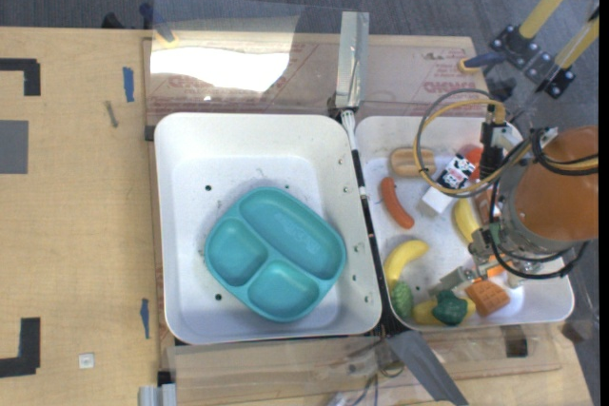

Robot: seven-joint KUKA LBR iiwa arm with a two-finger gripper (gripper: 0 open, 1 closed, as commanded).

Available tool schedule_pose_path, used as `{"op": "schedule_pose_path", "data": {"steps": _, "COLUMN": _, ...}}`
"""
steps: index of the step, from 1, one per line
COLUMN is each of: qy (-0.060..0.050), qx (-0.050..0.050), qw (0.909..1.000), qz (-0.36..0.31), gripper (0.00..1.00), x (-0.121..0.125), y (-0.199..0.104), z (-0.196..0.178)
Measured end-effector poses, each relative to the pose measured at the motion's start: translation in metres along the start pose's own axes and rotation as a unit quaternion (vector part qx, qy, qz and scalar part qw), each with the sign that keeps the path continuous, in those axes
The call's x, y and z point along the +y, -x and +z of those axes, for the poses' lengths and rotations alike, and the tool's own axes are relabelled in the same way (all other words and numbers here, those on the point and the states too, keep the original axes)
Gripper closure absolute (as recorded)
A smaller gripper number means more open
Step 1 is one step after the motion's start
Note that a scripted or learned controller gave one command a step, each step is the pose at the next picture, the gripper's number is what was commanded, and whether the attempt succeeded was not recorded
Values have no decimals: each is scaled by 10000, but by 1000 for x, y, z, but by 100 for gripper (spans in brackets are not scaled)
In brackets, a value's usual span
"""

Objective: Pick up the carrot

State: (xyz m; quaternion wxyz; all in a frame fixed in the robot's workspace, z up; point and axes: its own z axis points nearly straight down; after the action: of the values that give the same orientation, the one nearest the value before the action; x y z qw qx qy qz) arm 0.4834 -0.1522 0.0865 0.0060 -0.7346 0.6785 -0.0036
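The carrot (487, 298) is a short orange piece lying near the front right corner of the right bin (557, 304). My gripper (466, 279) hangs low over that corner, just left of and above the carrot, below the arm's orange band (561, 190). The wrist hides part of the bin floor behind the carrot. I see nothing lifted off the floor of the bin.
Around the carrot lie a green broccoli piece (449, 307), a green vegetable (402, 298), two bananas (404, 257) (464, 219), a red sausage (398, 203), a bun (411, 162) and a white block (438, 200). A teal divided plate (276, 252) sits in the left bin (190, 166).
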Motion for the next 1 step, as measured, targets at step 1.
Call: {"op": "schedule_pose_path", "data": {"steps": 1, "qy": -25, "qx": -10, "qw": 10000, "qz": 10, "gripper": 100, "x": -2, "y": 2, "z": -10}}
